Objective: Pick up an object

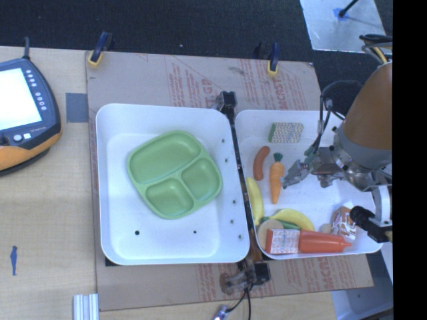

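Observation:
The right white bin (pixel 313 120) holds several toy foods. An orange carrot (pixel 276 180) lies beside a reddish-brown sausage (pixel 261 162). My gripper (pixel 294 175) hangs just right of the carrot, pointing left. It is open, with nothing between its fingers. A speckled green-edged sponge (pixel 286 133) sits at the bin's far side. Two yellow bananas (pixel 255 202) (pixel 294 217) lie toward the near side. Along the near wall are a red box (pixel 283 241), an orange-red cylinder (pixel 324 243) and a small printed packet (pixel 344 223).
The left white bin (pixel 113 179) holds a green divided plate (pixel 175 173). A tablet-like pendant (pixel 23 115) lies on the bench at far left. Blue and yellow clamps (pixel 273 59) (pixel 99 49) pin the cardboard mat. The arm's wrist (pixel 363 145) overhangs the right bin's right side.

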